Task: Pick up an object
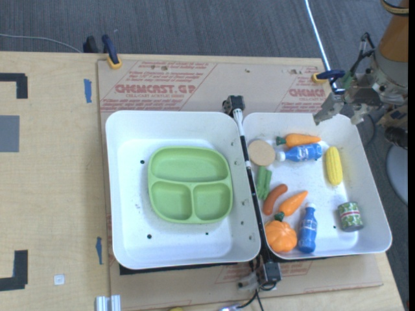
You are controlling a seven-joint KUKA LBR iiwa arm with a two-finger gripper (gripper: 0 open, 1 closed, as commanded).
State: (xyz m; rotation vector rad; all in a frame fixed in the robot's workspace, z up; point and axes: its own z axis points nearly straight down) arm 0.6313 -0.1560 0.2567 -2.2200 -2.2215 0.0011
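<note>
**While I hung at the far rim, nothing was picked yet**

As I judged it, I was at the reaching step, with the grasp itself not yet begun. Nearest the camera in the right bin (381, 235) lay the pumpkin (282, 236) and, touching it, a standing blue bottle (307, 229), with a small can (350, 216) apart toward the right wall. Behind them a short carrot (293, 203) lay beside a red pepper (274, 199), and a green pod (262, 182) lay along the left wall. Farther back were the corn cob (333, 166), a tan disc (261, 153), a second blue bottle (299, 153) on its side, and just behind it a long carrot (302, 139). The left bin (123, 173) held a green divided plate (190, 184).

My gripper (337, 116) was over the right bin's far right corner, at the rim, above the long carrot and the corn cob. My fingers (322, 115) were spread apart and held nothing. My wrist sat behind them, and the orange band (393, 41) rose toward the upper right.

My next move, I reckoned, called for choosing one piece, likely the long carrot or the corn cob, since they lay closest. I would have to centre over it, turn to straddle its narrow width, and lower without nudging the bottle pressed against the carrot.
</note>
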